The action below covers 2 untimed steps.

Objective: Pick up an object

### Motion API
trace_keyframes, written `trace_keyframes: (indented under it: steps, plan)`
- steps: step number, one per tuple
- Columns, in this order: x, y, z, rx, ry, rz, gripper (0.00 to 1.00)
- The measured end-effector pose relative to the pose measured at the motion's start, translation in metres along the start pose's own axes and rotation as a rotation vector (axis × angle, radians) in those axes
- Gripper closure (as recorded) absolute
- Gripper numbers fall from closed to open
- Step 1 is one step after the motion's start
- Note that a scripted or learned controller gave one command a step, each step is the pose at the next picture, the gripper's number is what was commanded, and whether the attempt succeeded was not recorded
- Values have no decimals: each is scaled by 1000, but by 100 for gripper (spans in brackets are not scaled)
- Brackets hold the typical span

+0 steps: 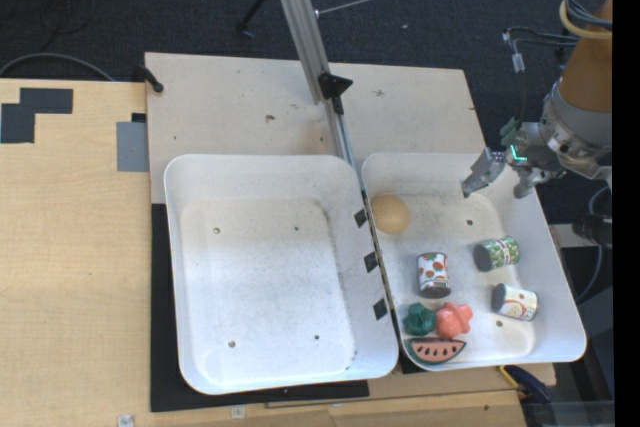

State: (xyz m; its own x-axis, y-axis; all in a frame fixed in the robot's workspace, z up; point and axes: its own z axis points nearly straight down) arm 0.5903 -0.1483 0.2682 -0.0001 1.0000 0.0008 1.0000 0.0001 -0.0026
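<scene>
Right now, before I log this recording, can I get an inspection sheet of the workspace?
Surface: two shallow white bins side by side, left bin and right bin, on a pale board.
Job's things: in the right bin, a tan ball, patterned can, green-labelled can, white cup on its side, green toy, red toy, watermelon slice.
Clutter: nothing seen.
Grippers: gripper open, above the right bin's far right corner, holding nothing.
Cables: coiled cable beside the arm.
Surroundings: dark carpet, aluminium rail.
</scene>
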Motion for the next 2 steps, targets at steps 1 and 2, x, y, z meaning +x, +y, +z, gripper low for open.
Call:
trace_keyframes:
  steps: [1, 2]
  plan:
    - [-8, -4, 49, 5, 1, 1, 0]
    - [-11, -1, 94, 5, 1, 1, 0]
